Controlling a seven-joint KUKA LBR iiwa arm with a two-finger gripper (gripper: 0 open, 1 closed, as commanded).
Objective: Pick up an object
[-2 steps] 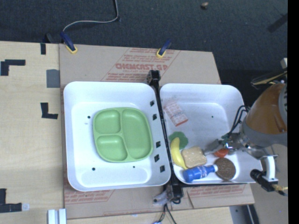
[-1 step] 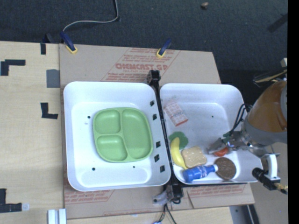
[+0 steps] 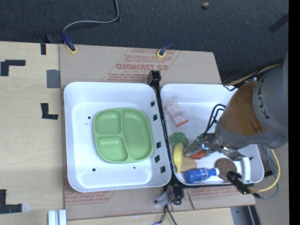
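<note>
The grey arm point(image 3: 269, 111) with its orange band point(image 3: 241, 111) reaches in from the right and bends down over the right bin point(image 3: 197, 93). Its hand point(image 3: 196, 149) sits low among the objects heaped at the near end of that bin. Whether the hand is spread or closed cannot be told, since its tips are lost among the clutter, and no object can be seen caught by it.

Just left of the hand lies a yellow banana-like piece point(image 3: 178, 154), standing lengthwise against the divider between the bins. Just above that, up and left of the hand, is a small green leafy item point(image 3: 178, 138). A red piece point(image 3: 198, 154) lies right beneath the hand, touching or nearly touching it. Below the hand, a blue bottle with a white cap point(image 3: 200, 175) lies on its side along the bin's near wall, with a tan, bread-coloured piece point(image 3: 188, 164) between it and the banana shape. Down and right of the hand rests a brown round disc point(image 3: 225, 165). Farther up from the hand, well apart from it, a pale wrapper with red print point(image 3: 176, 114) lies flat on the bin floor.

Far to the hand's left, the left bin point(image 3: 77, 97) holds a light green divided plate point(image 3: 123, 135). Both bins rest on a cardboard sheet point(image 3: 136, 64) on the counter point(image 3: 23, 125).
</note>
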